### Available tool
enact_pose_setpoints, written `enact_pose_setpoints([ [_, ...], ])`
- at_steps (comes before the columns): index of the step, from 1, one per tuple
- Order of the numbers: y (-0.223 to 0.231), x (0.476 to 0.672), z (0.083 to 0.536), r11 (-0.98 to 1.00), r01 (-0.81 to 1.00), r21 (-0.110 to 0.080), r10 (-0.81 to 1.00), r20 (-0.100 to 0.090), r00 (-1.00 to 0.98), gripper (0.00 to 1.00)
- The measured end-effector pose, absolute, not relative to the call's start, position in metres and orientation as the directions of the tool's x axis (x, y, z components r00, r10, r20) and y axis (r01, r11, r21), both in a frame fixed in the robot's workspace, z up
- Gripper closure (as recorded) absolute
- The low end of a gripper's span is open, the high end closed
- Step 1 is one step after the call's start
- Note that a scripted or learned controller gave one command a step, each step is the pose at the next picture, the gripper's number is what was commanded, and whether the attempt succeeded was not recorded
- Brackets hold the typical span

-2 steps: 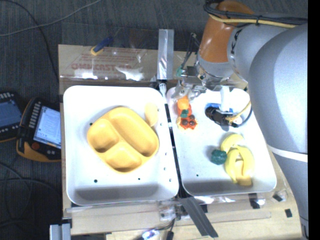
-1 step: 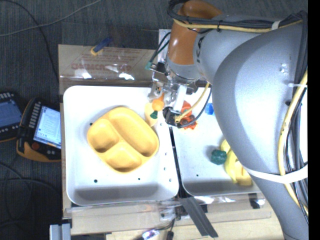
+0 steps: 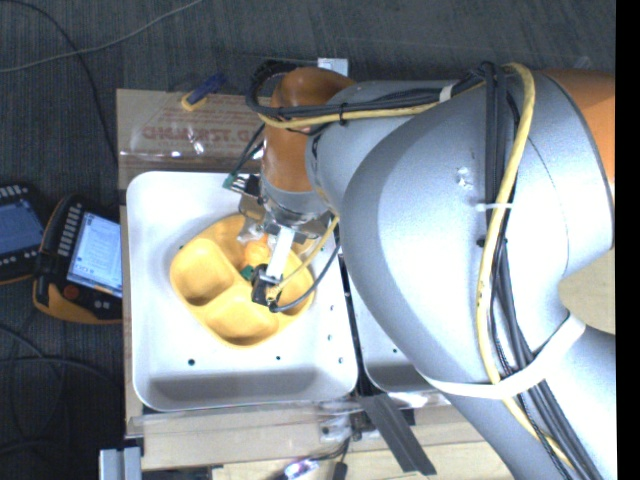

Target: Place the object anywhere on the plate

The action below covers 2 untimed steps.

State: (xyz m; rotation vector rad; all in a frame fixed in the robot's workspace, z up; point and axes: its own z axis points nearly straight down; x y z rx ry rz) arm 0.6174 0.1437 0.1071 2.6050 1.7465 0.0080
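Observation:
A yellow plate [image 3: 205, 273] with divided sections lies in the left white bin [image 3: 160, 368], towards its back right. My gripper [image 3: 262, 258] hangs low over the plate's right side, reaching down from the orange-banded wrist [image 3: 290, 158]. A small green thing [image 3: 246, 269] shows right beside the gripper, just over the plate's middle ridge. Whether the gripper holds it or it rests on the plate is hidden by the gripper body.
The grey arm [image 3: 450, 218] covers most of the right bin [image 3: 385, 368]. Brown cardboard with a plastic bag [image 3: 180, 133] and a small blue item [image 3: 203, 90] lie behind the left bin. A handheld pendant [image 3: 85, 263] sits on the floor at left.

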Motion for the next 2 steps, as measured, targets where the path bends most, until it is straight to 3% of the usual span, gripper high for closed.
enact_pose_setpoints([
  [1,0.11,0.6079,0.1349,-0.22,0.976,-0.004,0.976,-0.004,0.22,1.0],
  [2,0.1102,0.6078,0.1348,-0.219,0.976,-0.004,0.976,-0.004,0.219,0.0],
])
